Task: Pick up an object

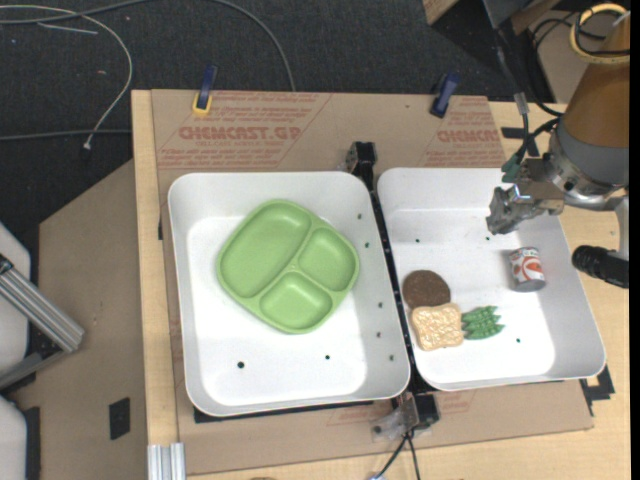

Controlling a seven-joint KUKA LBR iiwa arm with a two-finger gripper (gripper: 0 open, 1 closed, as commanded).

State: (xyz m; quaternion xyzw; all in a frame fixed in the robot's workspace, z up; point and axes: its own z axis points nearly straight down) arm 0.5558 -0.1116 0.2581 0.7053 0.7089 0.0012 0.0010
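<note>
- We see the small can (527, 268) lying on its side in the right bin (560, 363); it is silver with red markings, and we take it as the likeliest thing to pick up.
- We judge the can light, stiff and smooth, so it may roll or slip; a hold across its round middle looks safest.
- The gripper (505, 211) hangs above and just left of the can, not touching it, and we cannot tell how its pincer stands.
- Left of the can and a little below lies a dark brown round cookie (426, 288).
- Below the cookie sits a pale cracker (437, 328), touching a green bunch of beans (481, 322).
- These three lie apart from the can, so we judge nothing blocks a straight descent.
- Far left of the can, the left bin (200, 368) holds a green divided plate (288, 265).
</note>
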